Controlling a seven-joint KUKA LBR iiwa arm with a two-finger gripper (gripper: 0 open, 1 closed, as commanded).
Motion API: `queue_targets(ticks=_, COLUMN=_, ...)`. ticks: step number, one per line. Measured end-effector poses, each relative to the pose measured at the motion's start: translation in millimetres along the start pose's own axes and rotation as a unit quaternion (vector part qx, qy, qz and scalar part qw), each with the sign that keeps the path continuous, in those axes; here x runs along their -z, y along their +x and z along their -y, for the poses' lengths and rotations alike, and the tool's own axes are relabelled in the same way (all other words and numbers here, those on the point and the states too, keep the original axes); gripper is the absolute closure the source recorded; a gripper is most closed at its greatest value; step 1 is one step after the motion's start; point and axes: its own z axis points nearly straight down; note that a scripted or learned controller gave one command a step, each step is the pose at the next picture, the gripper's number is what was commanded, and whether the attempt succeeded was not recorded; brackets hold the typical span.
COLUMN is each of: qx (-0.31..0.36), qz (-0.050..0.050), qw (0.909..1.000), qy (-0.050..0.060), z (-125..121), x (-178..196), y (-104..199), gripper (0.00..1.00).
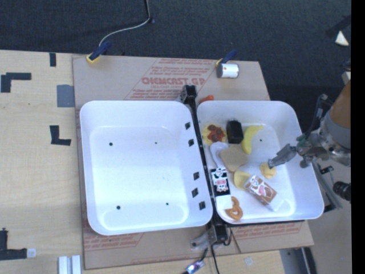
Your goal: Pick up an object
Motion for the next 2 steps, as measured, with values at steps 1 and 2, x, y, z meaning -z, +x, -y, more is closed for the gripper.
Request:
queue_targets(ticks=1, qx=0.0, qz=0.001, qw=1.0, qy=-0.001, z=19, x=-123, y=66, gripper=0.0)
queue_targets(ticks=2, qx=0.0, qz=0.001, qw=1.0, qy=-0.001, z=19, x=-109, y=65, gripper=1.0)
